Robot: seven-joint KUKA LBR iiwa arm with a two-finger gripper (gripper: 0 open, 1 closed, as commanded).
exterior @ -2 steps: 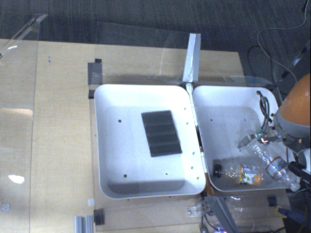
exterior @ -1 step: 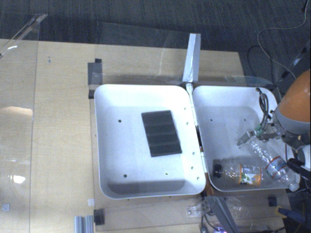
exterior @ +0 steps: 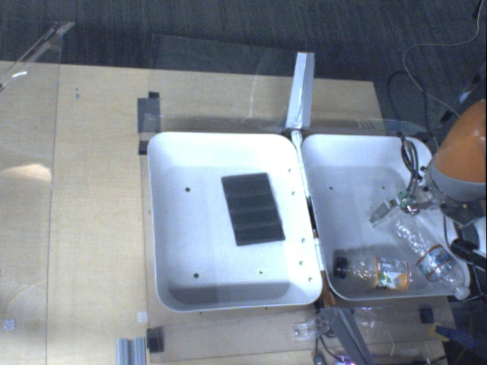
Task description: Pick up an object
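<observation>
Two shallow white bins sit side by side on the pale wooden bench [exterior: 84, 226]. Lying flat in the left bin [exterior: 171, 204] is a dark ribbed rectangular pad [exterior: 253, 208], a little right of the bin's middle and turned slightly off square. The right bin [exterior: 342, 181] holds two clear plastic bottles near its front edge: one with a black cap and an orange-green label [exterior: 375, 271], lying on its side, and another with a red-and-blue label [exterior: 428, 254], lying at a slant in the front right corner. The grey arm with its orange band [exterior: 463, 154] reaches in from the right, and its pincer [exterior: 396, 206] hangs over the right bin just above the slanted bottle (whether it is released or clenched I cannot tell, as the tips are too small and blurred). A grey strip [exterior: 300, 90] stands behind the seam between the bins.
</observation>
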